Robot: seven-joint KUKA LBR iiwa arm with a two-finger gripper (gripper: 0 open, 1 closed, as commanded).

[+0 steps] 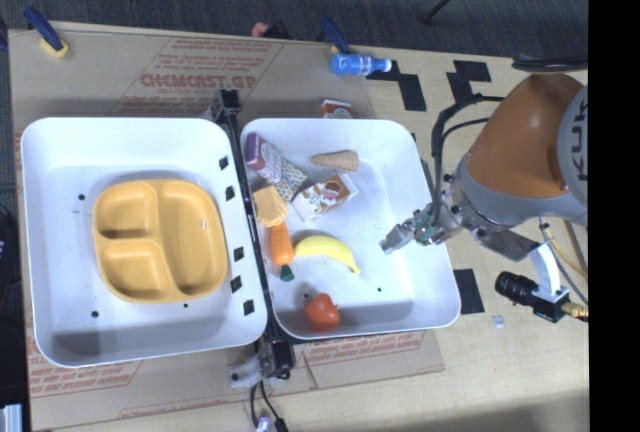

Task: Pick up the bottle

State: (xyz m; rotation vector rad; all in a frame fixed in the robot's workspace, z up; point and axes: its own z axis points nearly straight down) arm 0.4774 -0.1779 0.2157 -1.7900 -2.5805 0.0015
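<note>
While my arm reaches in over the near-side rim of the right bin (pixel 425 220), my pincer (pixel 400 238) sits low above that bin's bare floor; how far apart it stands I cannot tell at this size, and I see nothing in its grasp. Findings, taken from the pincer outward: the banana (pixel 328 251) lies just beyond the tip, apart from it; past the banana an orange carrot (pixel 281 246) rests by the bin's far wall, with a yellow block (pixel 268 205) beside it; a red tomato (pixel 321 311) sits off to one side of the tip, near the bin's corner; to the other side lie a printed packet (pixel 326 197), a tan bread roll (pixel 335 160) and a purple pouch (pixel 262 156). The bottle (pixel 358 65), blue with a pale cap, lies on its side on the cardboard bench top, outside both bins, well apart from the pincer. The left bin (pixel 60 160) holds a yellow divided tray (pixel 160 238).
</note>
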